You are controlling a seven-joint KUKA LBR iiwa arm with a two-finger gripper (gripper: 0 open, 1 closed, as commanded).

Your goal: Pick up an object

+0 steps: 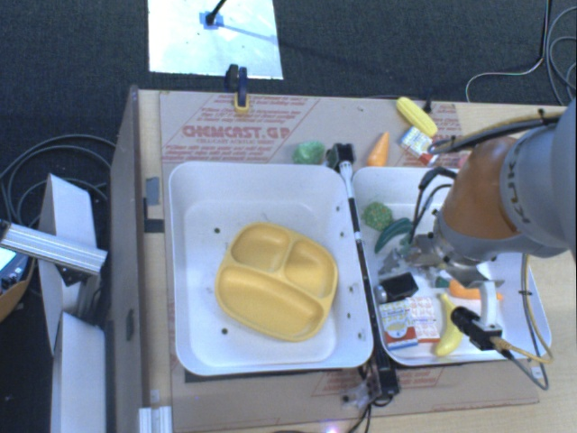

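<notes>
You have two white bins side by side on the bench. The left bin (194,242) carries a yellow divided tray (277,280), lying slightly askew near its middle. The right bin (388,180) holds the clutter: a green broccoli piece (377,214) near its far left corner, a dark green curved piece (393,234) just beside it, a small black block (398,287) by the left wall, a printed white card (407,319) toward the near left corner, a yellow banana (447,328) touching the card's right side near the near edge, and an orange piece (464,290) partly under the arm.

The arm (505,197) reaches in from the right and hangs over the middle of the right bin. Your gripper (422,253) sits low among the objects, between the dark green piece and the black block; whether its jaws are released or clenched you cannot tell, since the wrist hides them.

Beyond the bins' far edge, on the bench, lie a green lump (309,152), an orange carrot (380,150) and a yellow corn cob (416,115)
</notes>
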